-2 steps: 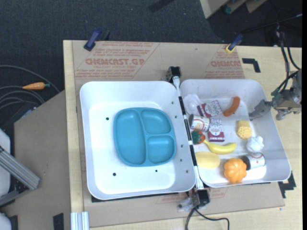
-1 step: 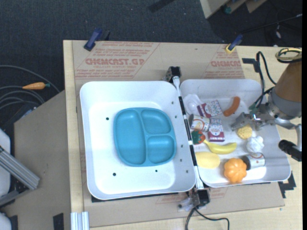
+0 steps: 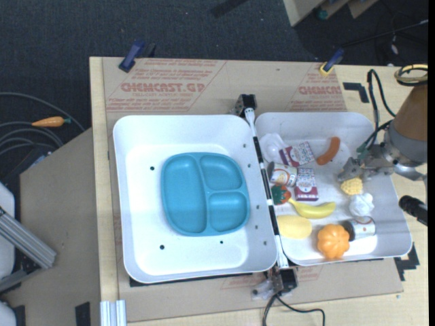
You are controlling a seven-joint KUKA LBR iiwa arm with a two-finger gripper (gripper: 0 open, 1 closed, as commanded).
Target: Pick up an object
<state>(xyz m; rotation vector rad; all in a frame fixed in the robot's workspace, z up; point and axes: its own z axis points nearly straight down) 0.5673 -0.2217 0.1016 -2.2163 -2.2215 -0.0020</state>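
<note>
White, shallow and side by side, the two bins sit on the bench: the left bin (image 3: 136,202) bears a blue divided plate (image 3: 204,193), while the right bin (image 3: 391,233) holds a banana (image 3: 314,210), an orange pumpkin (image 3: 332,241), a sausage (image 3: 328,150) and small packets. From the right, the gripper (image 3: 358,169) hangs low just above a yellow corn piece (image 3: 351,186). I cannot tell how its claw is set.

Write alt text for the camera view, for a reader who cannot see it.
The arm's tool hangs low over the right bin, just above a yellow corn piece among toy foods: a banana, an orange pumpkin, a sausage. The left bin holds a blue divided plate.
</note>
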